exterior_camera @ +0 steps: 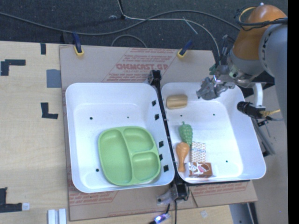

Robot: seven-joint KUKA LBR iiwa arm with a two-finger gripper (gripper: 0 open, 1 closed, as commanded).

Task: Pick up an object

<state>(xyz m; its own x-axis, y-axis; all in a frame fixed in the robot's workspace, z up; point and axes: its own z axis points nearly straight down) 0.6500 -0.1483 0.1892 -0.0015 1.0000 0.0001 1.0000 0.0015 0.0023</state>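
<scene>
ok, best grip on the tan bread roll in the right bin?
Probably across the short width of the tan oval bread roll, coming from above. It lies flat with its long axis left-right, apart from the other items; the divider sits close on its left.

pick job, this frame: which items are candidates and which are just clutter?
Candidates, right bin:
- tan bread roll
- green corn cob
- orange drumstick
- small snack packet
- gripper hanging over that bin's far edge

Clutter:
- green divided plate in left bin
- clamps, cables
</scene>
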